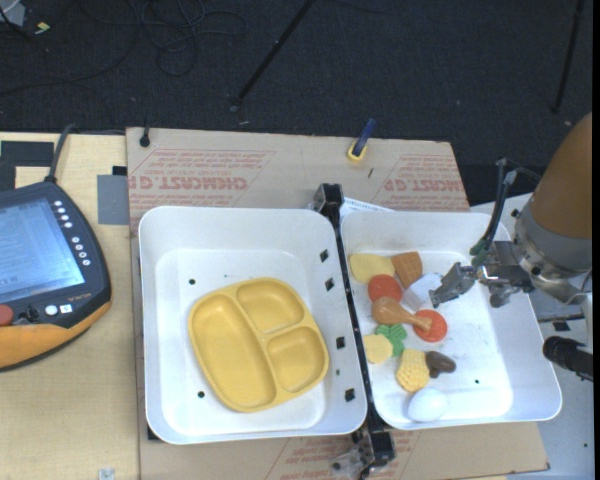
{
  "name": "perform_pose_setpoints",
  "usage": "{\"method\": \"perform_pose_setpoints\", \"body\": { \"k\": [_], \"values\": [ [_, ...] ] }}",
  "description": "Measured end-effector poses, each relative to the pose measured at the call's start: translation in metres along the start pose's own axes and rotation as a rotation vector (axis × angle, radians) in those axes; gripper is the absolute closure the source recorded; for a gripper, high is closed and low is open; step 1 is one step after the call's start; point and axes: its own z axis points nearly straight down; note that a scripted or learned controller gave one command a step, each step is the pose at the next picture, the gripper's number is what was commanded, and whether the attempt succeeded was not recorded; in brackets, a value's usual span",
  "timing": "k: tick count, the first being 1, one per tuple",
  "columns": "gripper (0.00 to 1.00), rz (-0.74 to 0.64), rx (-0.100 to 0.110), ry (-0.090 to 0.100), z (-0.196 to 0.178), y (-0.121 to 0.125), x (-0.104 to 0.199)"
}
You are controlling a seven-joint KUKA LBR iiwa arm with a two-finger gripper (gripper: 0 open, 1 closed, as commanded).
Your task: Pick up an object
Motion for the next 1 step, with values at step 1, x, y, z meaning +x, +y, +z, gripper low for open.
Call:
{"method": "perform_pose_setpoints", "body": {
  "k": [1],
  "values": [
    [0.00,-0.010,0.006,0.004,0.0460,-0.0136,0.1129]
  ]
}}
